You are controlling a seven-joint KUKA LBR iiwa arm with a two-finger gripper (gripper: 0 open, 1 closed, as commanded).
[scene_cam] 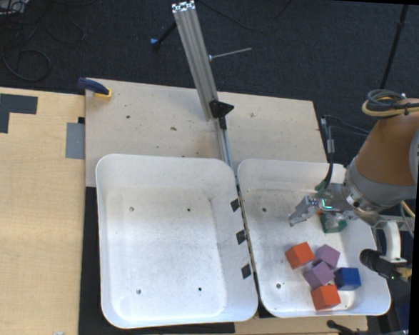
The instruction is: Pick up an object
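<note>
The two-finger metal gripper point(305, 211) sits low inside the right-hand shallow white bin point(280, 177), its pale fingers splayed toward the bin's middle with a visible gap between them and nothing in that gap, so I read it as open and empty. Just behind it, close against the wrist, a small dark green block point(332, 223) peeks out, partly hidden by the arm. Toward the near edge of the bin lies the loose cluster it could choose from: an orange cube point(300, 255) closest to the fingertips, then two purple cubes point(323, 265) touching each other, a blue cube point(347, 278) beside them, and a second orange-red cube point(325, 296) nearest the rim. The key relation is that the nearest orange cube lies below the claw in this view, near but not under it, so the next move probably needs a short shift toward the front of the bin before descending. The left-hand white bin point(115, 192) lies well apart.
</note>
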